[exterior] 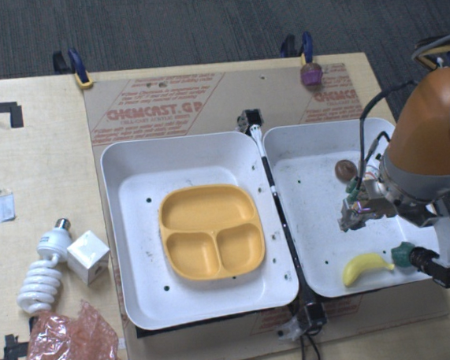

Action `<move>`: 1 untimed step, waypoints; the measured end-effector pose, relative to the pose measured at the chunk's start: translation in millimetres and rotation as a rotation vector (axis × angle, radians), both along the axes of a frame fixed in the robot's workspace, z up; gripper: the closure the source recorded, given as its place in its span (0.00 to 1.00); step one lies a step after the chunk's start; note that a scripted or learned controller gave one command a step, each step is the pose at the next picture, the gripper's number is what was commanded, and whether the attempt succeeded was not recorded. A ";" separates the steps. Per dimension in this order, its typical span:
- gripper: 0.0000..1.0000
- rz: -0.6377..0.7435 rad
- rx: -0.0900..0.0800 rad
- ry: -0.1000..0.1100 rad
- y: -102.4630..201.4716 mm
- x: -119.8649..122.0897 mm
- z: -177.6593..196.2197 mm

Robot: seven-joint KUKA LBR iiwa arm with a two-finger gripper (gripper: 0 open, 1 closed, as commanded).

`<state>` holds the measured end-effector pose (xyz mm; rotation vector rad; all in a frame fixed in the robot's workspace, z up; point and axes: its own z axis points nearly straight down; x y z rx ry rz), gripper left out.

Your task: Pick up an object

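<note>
Hovering over the right bin (322,281), gripper (354,217); finger state I cannot tell.
Banana (366,268) lies just below it; yellow tray (211,232) fills the left bin (138,302).

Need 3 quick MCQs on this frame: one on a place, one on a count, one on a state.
1. Where does the yellow plastic banana lie?
A. on the yellow tray
B. near the front edge of the right white bin
C. on the bench beside the bulb

2. How many compartments has the yellow divided plastic tray in the left white bin?
A. two
B. three
C. five

3. How does the tray sit?
A. flat, open side up
B. flipped over
C. leaning on the bin wall

Answers: 1 B, the banana lies near the front rim of the right bin. 2 B, one long compartment over two small ones. 3 A, its hollows face the camera.
</note>
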<state>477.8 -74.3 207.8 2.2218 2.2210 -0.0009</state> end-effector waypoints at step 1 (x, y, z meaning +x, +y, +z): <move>0.00 0.000 0.000 0.000 0.1 0.0 0.0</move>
